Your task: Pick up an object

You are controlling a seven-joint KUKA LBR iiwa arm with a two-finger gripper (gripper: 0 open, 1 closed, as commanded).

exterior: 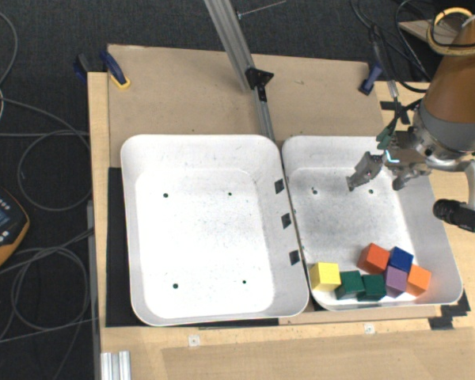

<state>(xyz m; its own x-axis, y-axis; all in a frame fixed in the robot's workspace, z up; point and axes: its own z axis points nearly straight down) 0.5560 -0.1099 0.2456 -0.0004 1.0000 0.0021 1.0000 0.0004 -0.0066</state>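
Hovering above the right bin (427, 228), hand (378, 174) seemingly spread wide, gripping nothing.

Coloured blocks (372, 274) lie clustered at the right bin's (332, 212) near edge.

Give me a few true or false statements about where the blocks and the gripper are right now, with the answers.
1. The blocks sit in the right bin. True.
2. The yellow block lies at the far end of its bin. False: it lies at the near end.
3. The gripper hangs over the right bin. True.
4. The gripper holds the purple block. False: that block lies in the bin among the others.
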